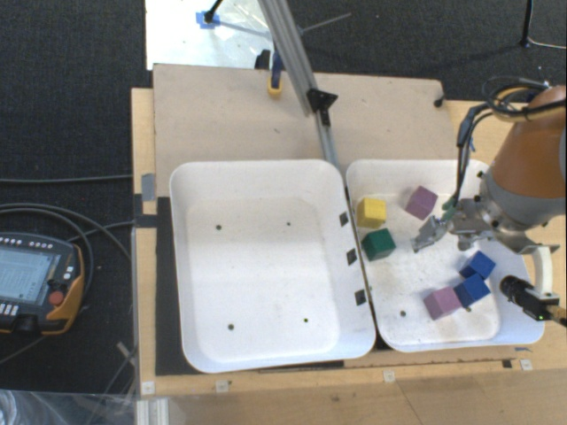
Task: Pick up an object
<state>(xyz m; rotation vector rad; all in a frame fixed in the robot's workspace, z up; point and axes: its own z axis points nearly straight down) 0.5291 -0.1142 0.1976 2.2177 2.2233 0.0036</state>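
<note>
Hand [429, 235] poised low over right bin [390, 330], just right of green cube [378, 243]; finger state impossible to tell, nothing seen gripped. Cube judged light, rigid, smooth: best pinched across opposite flat faces.

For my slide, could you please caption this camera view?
KUKA gripper hovering over the right bin, among yellow, green, purple and blue blocks.

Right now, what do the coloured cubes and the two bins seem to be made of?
The yellow cube, green cube and purple cube look like matte foam or painted wood: flat colour, no glare. I cannot tell which. The right bin and left bin look like smooth white moulded plastic, with rounded rims.
</note>
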